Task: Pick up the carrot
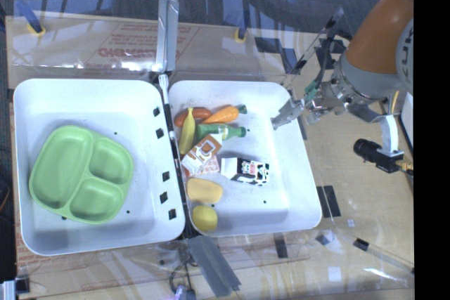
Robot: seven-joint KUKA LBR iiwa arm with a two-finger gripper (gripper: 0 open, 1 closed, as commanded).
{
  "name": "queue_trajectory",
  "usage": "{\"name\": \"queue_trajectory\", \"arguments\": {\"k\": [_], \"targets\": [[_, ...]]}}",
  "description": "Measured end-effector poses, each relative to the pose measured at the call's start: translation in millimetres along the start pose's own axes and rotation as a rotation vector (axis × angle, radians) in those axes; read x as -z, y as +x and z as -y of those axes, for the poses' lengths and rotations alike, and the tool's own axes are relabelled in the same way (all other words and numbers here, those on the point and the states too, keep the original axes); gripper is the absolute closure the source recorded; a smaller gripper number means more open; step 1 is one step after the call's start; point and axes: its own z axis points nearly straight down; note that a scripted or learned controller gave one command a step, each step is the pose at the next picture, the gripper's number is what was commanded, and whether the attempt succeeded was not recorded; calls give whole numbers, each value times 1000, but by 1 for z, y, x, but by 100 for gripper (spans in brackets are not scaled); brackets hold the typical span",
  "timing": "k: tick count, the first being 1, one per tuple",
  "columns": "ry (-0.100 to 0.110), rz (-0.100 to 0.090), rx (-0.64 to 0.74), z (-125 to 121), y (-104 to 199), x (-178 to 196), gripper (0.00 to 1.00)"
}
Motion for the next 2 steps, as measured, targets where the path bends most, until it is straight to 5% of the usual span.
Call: {"name": "queue_trajectory", "arguments": {"k": [1,2], "targets": [[3,-1,-24,-48,50,-171,0],[40,-15,496,-95,32,-179,0]]}}
